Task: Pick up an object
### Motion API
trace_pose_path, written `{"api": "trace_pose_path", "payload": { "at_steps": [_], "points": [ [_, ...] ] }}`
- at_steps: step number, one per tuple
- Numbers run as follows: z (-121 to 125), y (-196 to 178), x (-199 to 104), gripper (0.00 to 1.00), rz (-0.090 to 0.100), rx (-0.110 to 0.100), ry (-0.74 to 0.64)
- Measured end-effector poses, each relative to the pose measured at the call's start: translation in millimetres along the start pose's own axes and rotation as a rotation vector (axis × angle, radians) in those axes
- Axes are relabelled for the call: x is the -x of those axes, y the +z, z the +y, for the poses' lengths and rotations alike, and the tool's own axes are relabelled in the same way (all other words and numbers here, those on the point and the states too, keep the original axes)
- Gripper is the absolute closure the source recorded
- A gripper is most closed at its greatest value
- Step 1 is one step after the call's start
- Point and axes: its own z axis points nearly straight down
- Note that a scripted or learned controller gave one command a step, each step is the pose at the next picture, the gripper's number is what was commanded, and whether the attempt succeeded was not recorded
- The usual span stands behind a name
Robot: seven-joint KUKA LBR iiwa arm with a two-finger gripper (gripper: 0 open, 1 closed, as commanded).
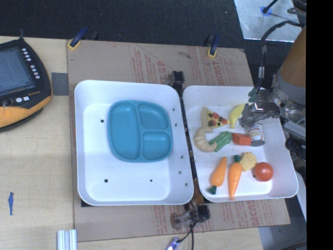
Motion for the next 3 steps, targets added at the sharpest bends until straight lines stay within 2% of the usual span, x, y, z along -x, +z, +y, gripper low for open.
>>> {"api": "trace_pose_path", "payload": {
  "at_steps": [1,2,3],
  "points": [
    [-17,131,11,0.00,0.000,-0.002,0.000],
    [46,170,-8,0.00,-0.002,-0.001,-0.002],
    [77,169,-10,0.00,0.000,0.001,0.000]
  ]
}}
